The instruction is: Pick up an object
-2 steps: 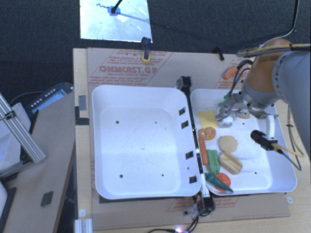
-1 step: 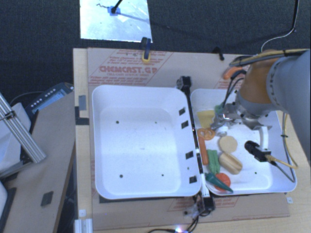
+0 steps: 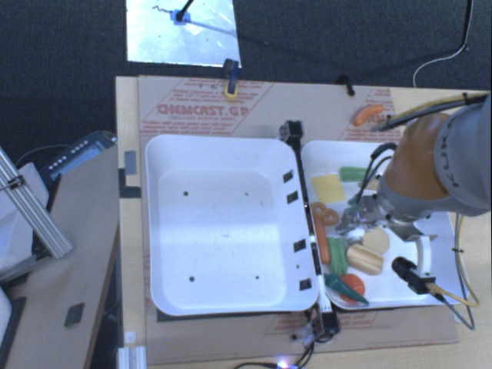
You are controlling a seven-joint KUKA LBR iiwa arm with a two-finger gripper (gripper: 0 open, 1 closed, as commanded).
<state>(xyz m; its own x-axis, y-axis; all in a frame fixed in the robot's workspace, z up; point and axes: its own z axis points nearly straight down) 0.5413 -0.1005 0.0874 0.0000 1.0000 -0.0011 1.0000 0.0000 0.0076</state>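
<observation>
Our gripper [image 3: 355, 220] hangs low over the middle of the right bin [image 3: 400, 294], and from this slanted view we cannot tell how wide it stands or whether anything is caught in it, since the wrist and the grey arm [image 3: 438, 160] crowd over it. Taking the gripper as the centre of the dial, the pretzel-shaped piece [image 3: 325, 215] lies just beside it at nine o'clock, the yellow block [image 3: 326, 187] near at ten, and the green piece [image 3: 353, 173] a little farther at twelve. At five o'clock sit the pale round piece [image 3: 377, 241] and, below it, the tan bread-like roll [image 3: 365, 260]; at seven the orange carrot-like stick [image 3: 338, 254] leans along the divider, with the red and green piece [image 3: 350, 285] beyond it by the bin's near wall. The left bin [image 3: 223, 221] lies well apart at nine o'clock. To do this step well, we judge we should settle on one piece, most likely the pretzel or the pale round one, centre over it, and descend squarely, because the pieces crowd together and a skewed approach could nudge neighbours or pinch two at once.
</observation>
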